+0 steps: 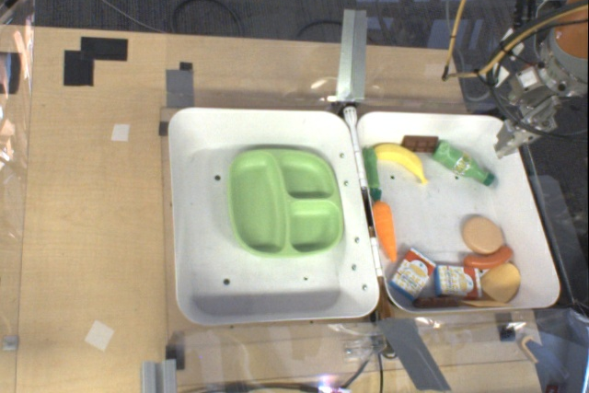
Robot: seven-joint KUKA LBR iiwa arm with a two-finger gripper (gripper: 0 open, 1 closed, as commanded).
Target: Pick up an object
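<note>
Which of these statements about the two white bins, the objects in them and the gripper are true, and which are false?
1. The green divided plate lies in the left white bin. True.
2. The yellow banana lies in the left bin. False: it lies in the right white bin.
3. The gripper is at the right bin's far right corner. True.
4. The orange carrot lies on the plate. False: it lies along the right bin's left wall.
</note>
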